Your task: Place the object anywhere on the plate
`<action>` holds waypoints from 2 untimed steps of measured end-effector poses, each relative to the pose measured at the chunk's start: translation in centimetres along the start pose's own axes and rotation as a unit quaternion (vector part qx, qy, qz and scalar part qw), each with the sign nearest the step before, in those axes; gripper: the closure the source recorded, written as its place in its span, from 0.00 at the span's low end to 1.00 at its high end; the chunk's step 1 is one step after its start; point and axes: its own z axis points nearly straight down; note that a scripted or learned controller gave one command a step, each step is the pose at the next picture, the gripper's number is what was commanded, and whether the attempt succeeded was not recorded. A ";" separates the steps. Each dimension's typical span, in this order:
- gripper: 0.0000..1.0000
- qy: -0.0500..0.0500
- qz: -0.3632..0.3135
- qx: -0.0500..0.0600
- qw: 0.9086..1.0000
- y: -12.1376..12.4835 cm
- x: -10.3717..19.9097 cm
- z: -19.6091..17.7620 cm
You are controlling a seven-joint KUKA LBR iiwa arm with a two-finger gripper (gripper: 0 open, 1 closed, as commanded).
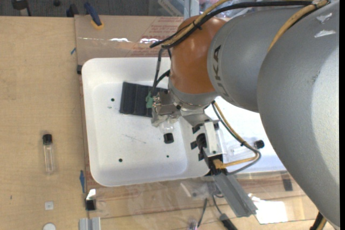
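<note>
White bin point(108, 164), black slab point(135, 98), small cube point(168, 138)

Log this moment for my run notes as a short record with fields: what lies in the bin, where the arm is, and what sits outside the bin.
bin: white bin, shallow, on the bench
dark slab: flat black piece lying in the bin's upper part, its right edge under the arm
small block: little black piece on the bin floor, below the pincer
arm: grey arm with orange band, reaching over the bin's right side
pincer: low over the bin, fingers unclear
outside: clear vial on the wood, left of the bin
</note>
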 end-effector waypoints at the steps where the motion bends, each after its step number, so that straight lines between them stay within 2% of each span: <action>1: 1.00 0.000 -0.059 0.001 0.998 -1.2 6.3 -6.0; 2: 1.00 0.000 0.097 0.000 0.995 4.5 1.7 -5.1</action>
